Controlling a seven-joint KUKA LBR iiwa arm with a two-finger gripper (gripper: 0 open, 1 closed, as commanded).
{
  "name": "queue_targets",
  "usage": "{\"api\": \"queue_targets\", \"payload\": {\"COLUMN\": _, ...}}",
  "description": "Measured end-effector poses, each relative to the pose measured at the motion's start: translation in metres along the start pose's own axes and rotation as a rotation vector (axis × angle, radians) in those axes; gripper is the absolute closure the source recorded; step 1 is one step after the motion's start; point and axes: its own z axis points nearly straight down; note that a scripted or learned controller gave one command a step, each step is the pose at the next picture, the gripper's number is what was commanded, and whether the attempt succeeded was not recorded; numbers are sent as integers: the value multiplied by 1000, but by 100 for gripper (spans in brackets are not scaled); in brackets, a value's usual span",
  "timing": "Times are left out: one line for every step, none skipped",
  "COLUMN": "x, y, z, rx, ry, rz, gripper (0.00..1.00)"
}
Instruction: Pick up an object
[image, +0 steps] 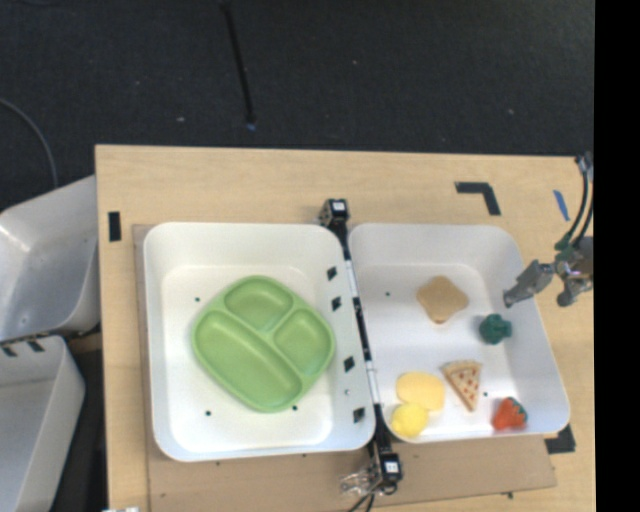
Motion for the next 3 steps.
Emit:
{"api": "queue_targets", "payload": {"x": 1, "y": 2, "z": -6, "rx": -10, "ry": -3, "rz": -3, "gripper": 0}}
{"api": "queue_targets", "payload": {"x": 1, "y": 6, "z": 57, "rx": -6, "ry": -1, "rz": -2, "gripper": 0}}
{"api": "queue_targets", "payload": {"x": 10, "y": 2, "z": 109, "rx": -6, "ry": -1, "rz": 0, "gripper": 0}}
